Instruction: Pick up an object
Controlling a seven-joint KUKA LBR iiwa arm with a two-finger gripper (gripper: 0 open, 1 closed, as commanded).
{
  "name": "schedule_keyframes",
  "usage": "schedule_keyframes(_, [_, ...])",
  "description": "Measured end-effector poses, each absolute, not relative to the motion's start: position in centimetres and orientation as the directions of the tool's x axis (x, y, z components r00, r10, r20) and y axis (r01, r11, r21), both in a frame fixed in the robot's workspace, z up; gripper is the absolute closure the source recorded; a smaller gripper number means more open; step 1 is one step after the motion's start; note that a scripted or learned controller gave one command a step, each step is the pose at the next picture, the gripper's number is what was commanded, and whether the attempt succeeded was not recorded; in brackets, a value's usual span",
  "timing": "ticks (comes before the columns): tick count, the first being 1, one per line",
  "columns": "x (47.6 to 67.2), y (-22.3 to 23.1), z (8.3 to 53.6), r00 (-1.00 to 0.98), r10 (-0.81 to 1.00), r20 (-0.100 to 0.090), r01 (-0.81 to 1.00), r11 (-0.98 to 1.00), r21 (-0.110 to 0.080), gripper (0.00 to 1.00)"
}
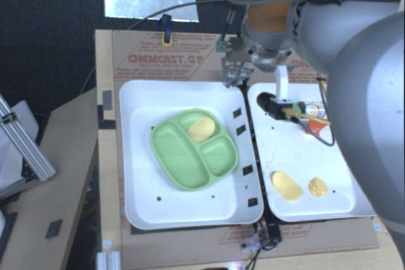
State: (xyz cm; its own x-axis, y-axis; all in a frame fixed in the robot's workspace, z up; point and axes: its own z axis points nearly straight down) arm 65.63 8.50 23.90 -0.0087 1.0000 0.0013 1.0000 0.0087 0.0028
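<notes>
Yellow piece [202, 129] on green plate [183, 164] lies near the tool [235, 78]; grip state unclear.

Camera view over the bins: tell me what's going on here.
The grey arm reaches in from the right; its gripper hangs at the far rim where the left bin meets the right bin, with nothing visibly held. The left bin has a green divided plate with a yellow piece in its far small compartment. A flat yellow piece and a small yellow lump lie near the right bin's front.
</notes>
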Motion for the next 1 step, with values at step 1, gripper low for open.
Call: schedule_keyframes(1, [65.6, 8.23, 23.97, -0.006, 1.0, 0.0, 1.0, 0.006, 0.002, 0.0])
